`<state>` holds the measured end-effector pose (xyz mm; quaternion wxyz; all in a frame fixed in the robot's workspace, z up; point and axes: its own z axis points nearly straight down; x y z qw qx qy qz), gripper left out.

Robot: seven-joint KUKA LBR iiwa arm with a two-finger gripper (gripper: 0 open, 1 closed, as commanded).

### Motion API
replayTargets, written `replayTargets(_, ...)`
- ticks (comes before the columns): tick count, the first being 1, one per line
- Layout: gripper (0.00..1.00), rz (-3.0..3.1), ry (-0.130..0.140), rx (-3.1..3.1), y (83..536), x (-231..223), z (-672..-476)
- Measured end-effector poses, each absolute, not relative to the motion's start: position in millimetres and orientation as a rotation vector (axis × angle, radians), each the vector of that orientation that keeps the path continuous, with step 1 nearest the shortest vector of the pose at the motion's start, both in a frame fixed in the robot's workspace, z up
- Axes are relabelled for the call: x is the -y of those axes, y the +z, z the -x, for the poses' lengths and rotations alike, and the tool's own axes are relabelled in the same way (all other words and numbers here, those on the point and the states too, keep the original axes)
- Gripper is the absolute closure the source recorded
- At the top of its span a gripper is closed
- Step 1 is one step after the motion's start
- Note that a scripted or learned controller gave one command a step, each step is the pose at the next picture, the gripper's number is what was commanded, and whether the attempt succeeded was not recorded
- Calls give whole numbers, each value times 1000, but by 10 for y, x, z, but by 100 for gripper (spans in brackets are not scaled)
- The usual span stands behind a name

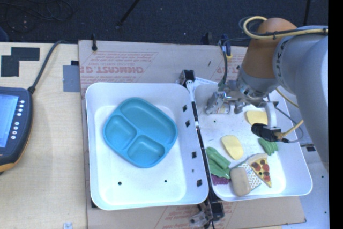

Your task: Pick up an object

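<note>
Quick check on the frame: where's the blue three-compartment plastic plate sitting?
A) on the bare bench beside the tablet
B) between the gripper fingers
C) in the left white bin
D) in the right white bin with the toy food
C: the blue three-compartment plastic plate lies flat on the floor of the left white bin, while the toy pizza slice and the other food pieces sit in the right white bin under the arm.
</note>
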<state>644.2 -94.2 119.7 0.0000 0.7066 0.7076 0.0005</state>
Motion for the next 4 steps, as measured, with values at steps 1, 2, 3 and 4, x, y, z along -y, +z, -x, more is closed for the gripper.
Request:
replayTargets(1,0,-2225,-6,-2224,856,949,-6430)
replayTargets(2,0,-2223,-3,-2220,877,1263,-6435)
replayTargets(3,0,-2222,-3,-2223,875,1236,-6435)
replayTargets(4,0,-2222,-4,-2227,871,981,-6433)
